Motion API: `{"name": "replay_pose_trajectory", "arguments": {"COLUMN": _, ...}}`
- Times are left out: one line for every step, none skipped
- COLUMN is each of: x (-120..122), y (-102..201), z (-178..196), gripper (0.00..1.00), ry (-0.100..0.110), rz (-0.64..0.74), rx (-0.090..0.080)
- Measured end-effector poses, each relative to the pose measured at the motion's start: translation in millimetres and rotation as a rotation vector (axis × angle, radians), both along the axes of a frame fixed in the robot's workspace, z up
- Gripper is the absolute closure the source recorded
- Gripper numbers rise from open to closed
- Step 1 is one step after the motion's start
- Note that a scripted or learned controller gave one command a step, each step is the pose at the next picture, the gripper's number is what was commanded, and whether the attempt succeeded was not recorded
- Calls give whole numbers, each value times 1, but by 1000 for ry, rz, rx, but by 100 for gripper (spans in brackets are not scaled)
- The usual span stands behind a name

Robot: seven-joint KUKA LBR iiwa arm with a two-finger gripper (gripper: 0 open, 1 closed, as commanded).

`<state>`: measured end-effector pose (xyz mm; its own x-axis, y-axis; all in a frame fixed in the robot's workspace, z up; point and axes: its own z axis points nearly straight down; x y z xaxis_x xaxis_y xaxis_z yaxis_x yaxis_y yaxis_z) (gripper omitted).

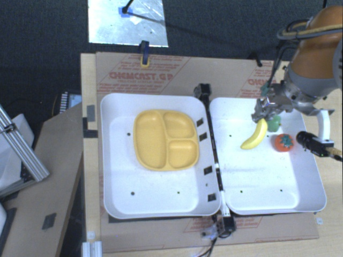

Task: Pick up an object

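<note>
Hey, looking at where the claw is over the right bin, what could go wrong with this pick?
The claw sits at the top end of the banana, not its middle, so a lift there may let it swing or slip out. A green object lies right beside that end and could get nudged or pinched along with it. The tomato is close by too, and might roll if bumped.

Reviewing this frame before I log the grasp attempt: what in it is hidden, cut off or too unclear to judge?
- Gripper: its fingertips blur into the banana top, so whether they grip it cannot be told.
- Green object: mostly hidden behind the gripper and banana; identity unclear.
- Arm: cut off by the right and top edges of the camera view.
- Red object: too small to tell more than a round tomato-like shape.
</note>
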<state>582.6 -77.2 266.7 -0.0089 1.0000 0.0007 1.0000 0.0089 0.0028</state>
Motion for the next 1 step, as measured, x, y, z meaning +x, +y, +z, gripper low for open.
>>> {"name": "replay_pose_trajectory", "arguments": {"x": 1, "y": 59, "z": -9, "gripper": 100, "ry": 1, "rz": 1, "rx": 1}}
